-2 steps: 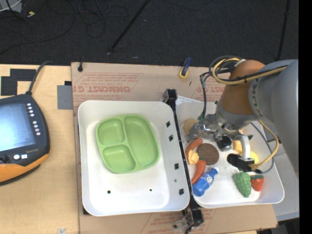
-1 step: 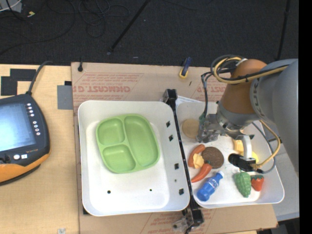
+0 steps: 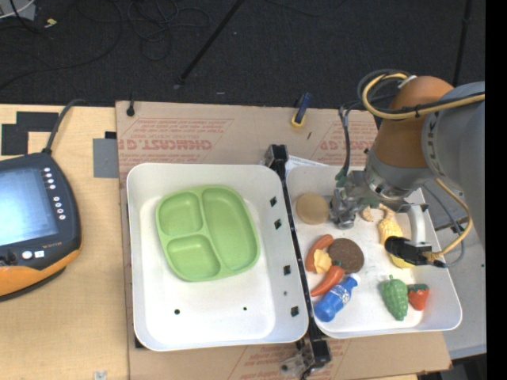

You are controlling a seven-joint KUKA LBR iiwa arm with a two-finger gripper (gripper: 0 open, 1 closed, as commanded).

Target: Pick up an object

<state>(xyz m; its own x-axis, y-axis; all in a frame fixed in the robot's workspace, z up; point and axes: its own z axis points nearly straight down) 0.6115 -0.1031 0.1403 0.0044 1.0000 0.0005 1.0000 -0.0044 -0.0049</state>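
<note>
The glossy white plastic right-hand bin (image 3: 444, 311) serves as landmark. Left of it, a smooth green three-compartment tray (image 3: 207, 232) lies in the neighbouring bin. Inside it, near its far wall, the metal gripper (image 3: 343, 212) hangs beside a matte tan round bun (image 3: 312, 208); whether it clenches anything I cannot tell. Nothing looks lifted, so picking remains.

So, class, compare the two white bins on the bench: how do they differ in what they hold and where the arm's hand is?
The left bin holds one thing, a green divided plate; the right bin holds many small items, among them a blue bottle and a brown disc. The hand hangs over the right bin, not the left bin. Both are shallow, white and sit side by side.
</note>
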